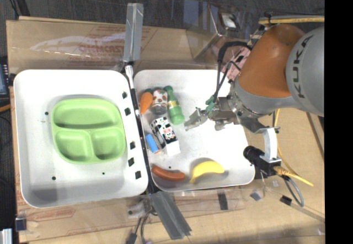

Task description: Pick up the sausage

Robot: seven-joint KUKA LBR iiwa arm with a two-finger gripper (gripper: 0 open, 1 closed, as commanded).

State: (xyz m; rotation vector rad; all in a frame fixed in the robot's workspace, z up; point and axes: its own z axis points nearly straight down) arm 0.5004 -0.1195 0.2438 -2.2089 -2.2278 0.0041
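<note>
Looking down on the bench, there are two white bins side by side. The left bin [27,127] has a green tray [88,130] in it, the kind with three compartments, sitting pretty much in the middle.

The right bin [231,174] has all the small stuff. The sausage [168,173] is lying flat at the near edge of that bin, close to the divider between the bins, with a banana [207,170] just beside it on the right. Further up along the divider side there's a carrot [145,101], a little can [159,99] next to it, and a green bottle [175,108] right beside the can. Below those sits a black and white carton [165,131], with a blue thing [152,143] next to it that I can't really identify.

The arm [276,72] comes in from the right, orange band up top. The gripper [197,117] hangs over the middle of the right bin, just right of the green bottle. Its fingers look slightly spread with nothing between them. It's well apart from the sausage, which sits down at the near edge, untouched.
</note>
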